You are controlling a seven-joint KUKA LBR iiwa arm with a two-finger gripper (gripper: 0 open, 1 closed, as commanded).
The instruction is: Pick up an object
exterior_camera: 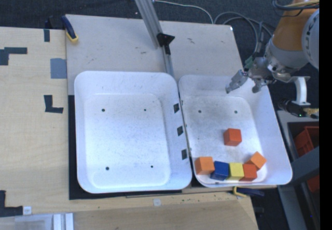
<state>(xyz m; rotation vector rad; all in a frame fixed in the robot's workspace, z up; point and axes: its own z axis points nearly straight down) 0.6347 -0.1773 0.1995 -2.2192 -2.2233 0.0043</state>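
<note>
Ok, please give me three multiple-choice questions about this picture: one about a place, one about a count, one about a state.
1. Where does the lone orange-red cube lie?
A. In the right bin, apart from the row of blocks
B. In the left bin
C. On the wooden bench

2. How many blue blocks are in the right bin?
A. Three
B. One
C. None

3. What is the state of the tool?
A. Shut on the yellow block
B. Pressed onto the lone cube
C. Open, holding nothing, over the bin's far edge

Answers:
1. A, because the cube sits alone on the bin floor, above the row along the near wall.
2. B, because a single blue block lies in the row, between an orange block and a yellow block.
3. C, because the fingers stand spread with nothing between them.
</note>
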